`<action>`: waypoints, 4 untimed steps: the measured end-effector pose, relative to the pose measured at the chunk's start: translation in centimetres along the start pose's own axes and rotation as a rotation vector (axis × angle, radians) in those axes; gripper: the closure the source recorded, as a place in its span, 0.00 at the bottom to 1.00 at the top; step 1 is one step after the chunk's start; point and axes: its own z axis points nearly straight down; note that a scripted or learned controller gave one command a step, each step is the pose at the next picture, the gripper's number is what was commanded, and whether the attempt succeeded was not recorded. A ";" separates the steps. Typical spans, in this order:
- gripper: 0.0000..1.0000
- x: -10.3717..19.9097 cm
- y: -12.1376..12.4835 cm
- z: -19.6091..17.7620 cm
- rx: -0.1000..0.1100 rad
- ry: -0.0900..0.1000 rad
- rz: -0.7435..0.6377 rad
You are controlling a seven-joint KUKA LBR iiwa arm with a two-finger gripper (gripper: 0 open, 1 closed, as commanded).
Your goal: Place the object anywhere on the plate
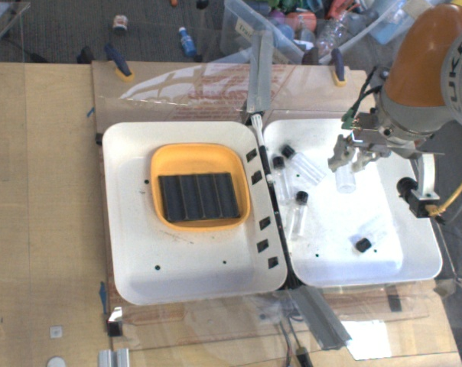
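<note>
While the gripper (346, 161) hangs over the right bin (414, 262), a clear vial (345, 179) stands upright between its fingers, long axis vertical, well apart from the yellow plate (164, 159).

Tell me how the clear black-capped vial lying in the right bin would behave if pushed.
The clear vial lies on its side on the right bin, so it would probably roll. It looks like thin clear plastic, likely light and slick for the gripper. Its black cap may make it curve.
</note>
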 end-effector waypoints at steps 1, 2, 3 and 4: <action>1.00 1.3 5.2 1.2 -0.004 0.000 -0.143; 1.00 2.9 6.6 0.1 -0.005 -0.001 -0.182; 1.00 4.1 6.5 -1.7 -0.006 -0.001 -0.256; 1.00 4.5 6.5 -5.1 -0.007 -0.001 -0.495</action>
